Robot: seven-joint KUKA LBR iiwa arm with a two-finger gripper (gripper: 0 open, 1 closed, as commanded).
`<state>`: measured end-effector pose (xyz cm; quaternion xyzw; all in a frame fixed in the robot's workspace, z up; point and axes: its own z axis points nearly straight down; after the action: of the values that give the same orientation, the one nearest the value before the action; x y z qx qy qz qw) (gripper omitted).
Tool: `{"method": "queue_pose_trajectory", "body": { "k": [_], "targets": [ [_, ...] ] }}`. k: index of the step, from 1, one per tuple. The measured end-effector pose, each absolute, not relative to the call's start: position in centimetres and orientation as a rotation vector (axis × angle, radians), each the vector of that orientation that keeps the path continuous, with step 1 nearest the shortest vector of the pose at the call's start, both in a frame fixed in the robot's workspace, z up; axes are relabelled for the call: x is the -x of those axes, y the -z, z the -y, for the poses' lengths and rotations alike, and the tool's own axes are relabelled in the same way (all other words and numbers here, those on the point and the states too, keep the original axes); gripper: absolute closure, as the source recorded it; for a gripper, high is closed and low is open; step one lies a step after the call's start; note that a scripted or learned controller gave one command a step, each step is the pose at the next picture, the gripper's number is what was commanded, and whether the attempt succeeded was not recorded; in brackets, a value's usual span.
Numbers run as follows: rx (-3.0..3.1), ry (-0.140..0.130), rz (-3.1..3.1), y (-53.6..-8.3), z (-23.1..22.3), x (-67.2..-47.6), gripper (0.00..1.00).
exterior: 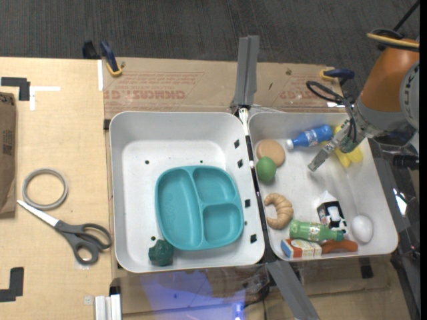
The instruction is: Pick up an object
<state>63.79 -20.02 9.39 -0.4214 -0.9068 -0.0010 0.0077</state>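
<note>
Partly hidden yellow object (351,155) behind jaws (319,161)

arm (393,79): runs off the right edge, so you get just the orange band and wrist
yellow thing (349,155): half tucked under the pincer (327,153), can't say what it is
brown bag (7,152): chopped by the left edge
carton (303,248): print's too tiny to read

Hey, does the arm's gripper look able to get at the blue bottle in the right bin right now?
Probably yes. The gripper hangs in the right bin just beside the blue bottle, which lies on its side with nothing on top; the tan ball sits apart to its left.
</note>
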Motion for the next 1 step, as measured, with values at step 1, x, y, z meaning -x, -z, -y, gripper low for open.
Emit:
{"method": "queue_pose_trajectory", "body": {
  "k": [1],
  "targets": [
    [1.398, 0.011, 2.763, -9.32, 20.87, -65.28, 0.0]
  ]
}}
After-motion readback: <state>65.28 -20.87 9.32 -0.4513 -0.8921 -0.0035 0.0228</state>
